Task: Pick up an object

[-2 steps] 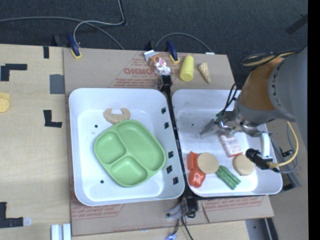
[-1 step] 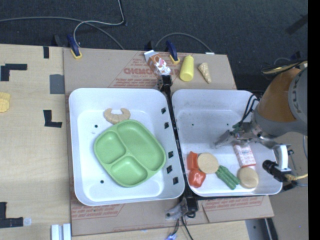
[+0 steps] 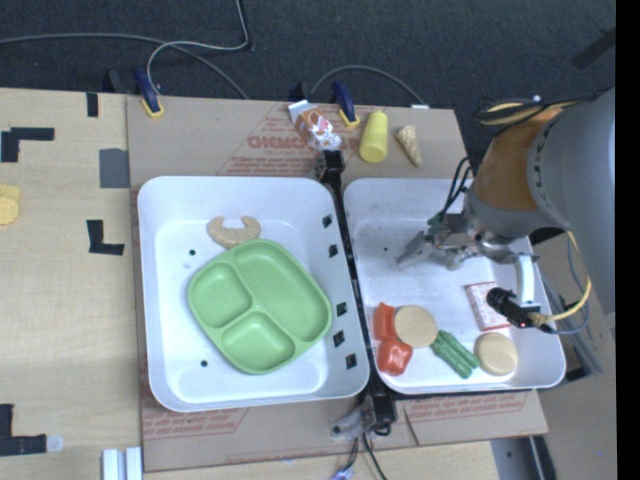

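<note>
A flat sheet of brown cardboard (image 3: 200,143) covers the bench, with dark carpet and loose cables beyond its far edge and pale wood at the left. Two shallow white plastic bins sit side by side on it, their rims rounded at the corners.

The left bin (image 3: 160,268) holds a smooth, matte green divided plate (image 3: 258,305) with three compartments, lying askew near the middle. Just beyond it, toward the bin's far edge, lies a tan curved piece (image 3: 233,231) like a small croissant.

In the right bin (image 3: 385,203) the loose objects gather along the near edge: an orange-red blocky piece (image 3: 389,341) by the near left corner, a round tan disc (image 3: 416,325) touching it, a green ridged stick (image 3: 454,354), and another pale round disc (image 3: 497,353) toward the near right corner. A pink and white flat packet (image 3: 484,306) lies near the right edge, partly covered by a black fitting on the arm.

The gripper (image 3: 412,256) hangs over bare floor in the bin's middle, its thin grey fingers (image 3: 424,244) slightly spread with nothing between them. The arm's bulk is cut off at the right.

Outside the bins, on the cardboard's far edge, sit a yellow bottle shape (image 3: 373,136), a beige cone (image 3: 409,145) and a small wrapped item (image 3: 315,124), too blurred to name.
</note>
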Tool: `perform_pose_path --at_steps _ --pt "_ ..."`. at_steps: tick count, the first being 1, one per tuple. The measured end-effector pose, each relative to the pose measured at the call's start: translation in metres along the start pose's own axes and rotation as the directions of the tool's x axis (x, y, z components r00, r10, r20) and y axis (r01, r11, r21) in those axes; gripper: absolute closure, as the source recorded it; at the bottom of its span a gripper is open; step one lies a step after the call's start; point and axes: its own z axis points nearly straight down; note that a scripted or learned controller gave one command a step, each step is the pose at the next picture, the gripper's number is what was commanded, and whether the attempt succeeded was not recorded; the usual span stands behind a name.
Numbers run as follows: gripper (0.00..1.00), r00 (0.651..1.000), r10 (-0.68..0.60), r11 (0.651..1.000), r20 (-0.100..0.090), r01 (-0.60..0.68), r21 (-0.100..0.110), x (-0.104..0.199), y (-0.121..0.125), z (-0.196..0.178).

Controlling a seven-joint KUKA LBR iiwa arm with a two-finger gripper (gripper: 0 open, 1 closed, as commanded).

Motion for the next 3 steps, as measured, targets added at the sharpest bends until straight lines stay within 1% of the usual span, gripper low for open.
perform_pose_path --at_steps 1,2,3 --pt "0.00 1.000 0.003 1.000 0.001 -0.003 0.004 -0.021 -0.063 -0.155" --pt "0.00 1.000 0.001 1.000 -0.001 -0.001 0.007 0.035 -0.049 -0.006" --pt "0.00 1.000 0.002 1.000 0.000 -0.002 0.006 0.031 0.025 -0.009"
